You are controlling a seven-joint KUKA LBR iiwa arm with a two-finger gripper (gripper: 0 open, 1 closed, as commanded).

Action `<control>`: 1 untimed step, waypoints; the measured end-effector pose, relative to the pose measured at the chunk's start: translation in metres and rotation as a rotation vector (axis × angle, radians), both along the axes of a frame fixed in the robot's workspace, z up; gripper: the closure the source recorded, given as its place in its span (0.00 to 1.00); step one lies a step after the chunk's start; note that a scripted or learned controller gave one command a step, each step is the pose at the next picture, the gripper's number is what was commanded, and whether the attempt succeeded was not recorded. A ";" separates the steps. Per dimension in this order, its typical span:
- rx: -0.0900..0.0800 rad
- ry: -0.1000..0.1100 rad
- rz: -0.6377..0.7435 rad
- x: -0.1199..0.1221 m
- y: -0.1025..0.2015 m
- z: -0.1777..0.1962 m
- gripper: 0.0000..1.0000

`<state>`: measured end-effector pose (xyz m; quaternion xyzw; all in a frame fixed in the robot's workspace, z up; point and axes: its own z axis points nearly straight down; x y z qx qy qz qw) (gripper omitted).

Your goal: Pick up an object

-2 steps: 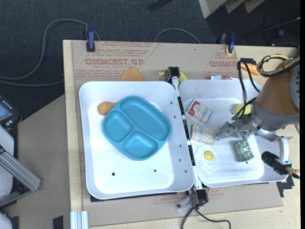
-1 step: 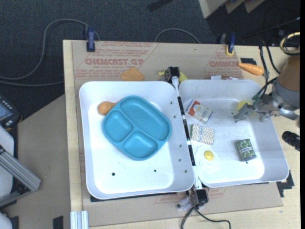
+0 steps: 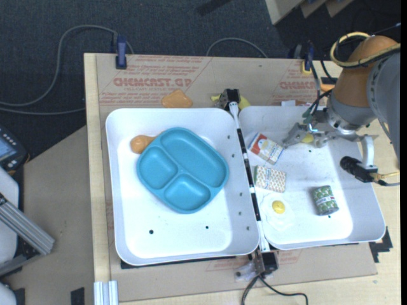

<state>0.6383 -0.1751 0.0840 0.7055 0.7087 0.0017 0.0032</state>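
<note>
White bins are seen side by side, with the grey arm reaching in over the right one.

The gripper (image 3: 310,132) is held above the far part of the right bin (image 3: 356,230); whether it is open or closed cannot be told, and nothing is seen in its grasp. Below it lie a red-and-white packet (image 3: 266,149), a patterned packet (image 3: 270,179), a yellow piece (image 3: 278,206) and a green block (image 3: 324,199). A blue divided tray (image 3: 182,168) is set in the left bin (image 3: 127,227), an orange object (image 3: 140,143) touching its far-left edge.
</note>
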 end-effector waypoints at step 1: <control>0.002 0.010 -0.008 -0.035 -0.034 0.001 0.00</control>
